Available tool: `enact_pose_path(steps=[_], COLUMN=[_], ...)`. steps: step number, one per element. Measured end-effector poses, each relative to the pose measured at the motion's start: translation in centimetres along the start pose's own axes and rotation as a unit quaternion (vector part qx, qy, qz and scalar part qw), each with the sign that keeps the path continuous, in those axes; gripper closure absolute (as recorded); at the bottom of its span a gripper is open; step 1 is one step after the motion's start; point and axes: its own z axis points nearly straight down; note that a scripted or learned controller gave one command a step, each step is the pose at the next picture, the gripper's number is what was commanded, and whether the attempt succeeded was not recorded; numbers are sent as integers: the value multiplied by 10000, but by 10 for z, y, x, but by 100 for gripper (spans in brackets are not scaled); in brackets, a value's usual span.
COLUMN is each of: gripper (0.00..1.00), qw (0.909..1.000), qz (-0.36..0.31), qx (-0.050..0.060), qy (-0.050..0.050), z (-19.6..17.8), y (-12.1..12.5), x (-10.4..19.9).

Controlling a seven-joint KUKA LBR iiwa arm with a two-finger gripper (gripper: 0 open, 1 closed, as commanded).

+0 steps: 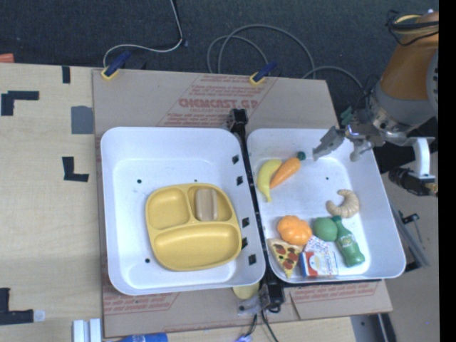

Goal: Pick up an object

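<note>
Left bin (117,191) holds a yellow divided plate (192,226). Right bin (370,198) holds a toy banana (265,178) touching a toy carrot (286,170), a croissant (344,204), an orange fruit (294,229), a green bottle (348,245), a pizza slice (284,256) and a small carton (318,263). Gripper (343,143) over the right bin's far edge, fingers spread apart, clasping nothing.
</note>
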Motion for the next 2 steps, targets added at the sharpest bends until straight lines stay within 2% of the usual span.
enact_pose_path(steps=[1,2], gripper=[0,0], qw=[10000,10000], qz=[-11,5], qx=[64,-50], qy=[21,-14], z=[143,144], y=[-21,-81], x=[49,50])
